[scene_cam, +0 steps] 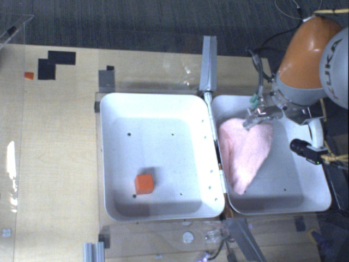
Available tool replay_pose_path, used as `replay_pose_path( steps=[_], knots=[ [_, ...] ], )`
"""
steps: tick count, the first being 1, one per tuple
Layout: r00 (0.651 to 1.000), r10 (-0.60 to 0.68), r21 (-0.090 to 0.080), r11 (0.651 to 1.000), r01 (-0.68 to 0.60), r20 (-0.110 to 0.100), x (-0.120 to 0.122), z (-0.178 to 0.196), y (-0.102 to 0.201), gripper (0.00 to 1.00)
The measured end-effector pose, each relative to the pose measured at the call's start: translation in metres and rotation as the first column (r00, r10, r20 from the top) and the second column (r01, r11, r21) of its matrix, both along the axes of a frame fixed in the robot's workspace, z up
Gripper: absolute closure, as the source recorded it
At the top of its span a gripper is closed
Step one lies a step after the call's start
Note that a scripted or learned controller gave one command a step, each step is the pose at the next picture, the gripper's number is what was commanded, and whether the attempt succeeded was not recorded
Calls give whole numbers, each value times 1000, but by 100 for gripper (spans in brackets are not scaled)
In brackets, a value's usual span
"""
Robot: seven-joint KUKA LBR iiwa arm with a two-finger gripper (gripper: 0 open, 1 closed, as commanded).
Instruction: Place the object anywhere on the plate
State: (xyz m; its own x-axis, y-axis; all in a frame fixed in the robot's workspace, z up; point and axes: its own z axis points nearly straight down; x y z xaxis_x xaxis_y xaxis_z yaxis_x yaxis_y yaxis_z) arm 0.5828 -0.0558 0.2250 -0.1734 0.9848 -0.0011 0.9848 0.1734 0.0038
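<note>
A small orange cube point(144, 184) lies in the left bin point(163, 108), near its front left part. A pink heart-shaped plate point(244, 153) lies in the right bin point(294, 198), filling its left half. My gripper point(258, 115) hangs over the plate's far right lobe, well to the right of the cube and a bin away from it. Nothing shows in the gripper. The grey arm with its orange band point(305, 53) comes in from the upper right.
A metal divider post point(208, 64) stands behind the seam between the bins. A black cable fitting point(305, 150) sticks out over the right bin's right side. Black and orange markers point(49, 64) lie on the bench at far left.
</note>
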Motion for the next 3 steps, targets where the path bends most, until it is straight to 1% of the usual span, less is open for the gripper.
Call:
replay_pose_path(
  steps=[1,2,3],
  knots=[
    [919,393,-2,919,-393,2,-21,9,45,100],
    [693,721,-3,693,-721,1,-35,-3,92,100],
    [357,934,-8,357,-934,3,-48,10,141,100]
  ],
)
